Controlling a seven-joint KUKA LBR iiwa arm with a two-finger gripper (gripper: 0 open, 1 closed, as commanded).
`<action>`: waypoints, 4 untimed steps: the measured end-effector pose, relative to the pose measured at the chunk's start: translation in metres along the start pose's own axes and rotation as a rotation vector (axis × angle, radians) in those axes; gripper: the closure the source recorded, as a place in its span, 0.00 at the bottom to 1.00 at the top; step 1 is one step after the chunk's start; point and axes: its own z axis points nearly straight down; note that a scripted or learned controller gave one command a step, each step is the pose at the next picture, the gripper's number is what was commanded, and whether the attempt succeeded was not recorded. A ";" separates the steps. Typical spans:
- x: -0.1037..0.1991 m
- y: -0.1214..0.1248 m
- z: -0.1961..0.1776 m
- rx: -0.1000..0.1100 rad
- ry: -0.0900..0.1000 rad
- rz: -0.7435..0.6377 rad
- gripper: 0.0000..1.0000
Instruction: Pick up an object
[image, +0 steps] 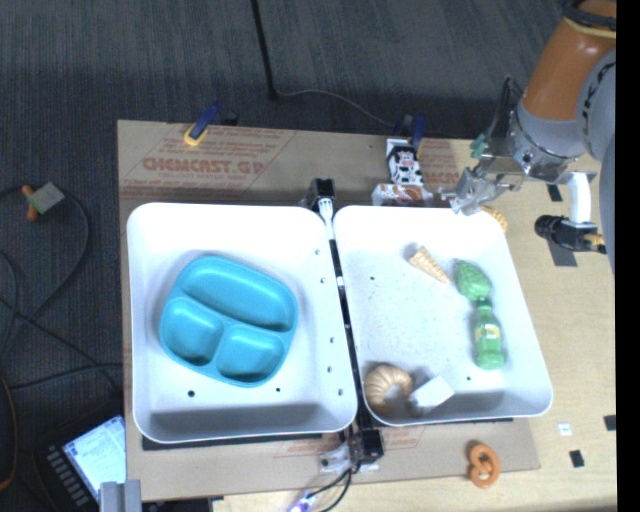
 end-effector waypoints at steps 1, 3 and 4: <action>0.027 0.000 -0.002 0.002 0.000 0.001 1.00; 0.145 0.000 -0.015 0.001 0.002 0.000 1.00; 0.232 -0.076 -0.002 0.003 0.002 0.000 1.00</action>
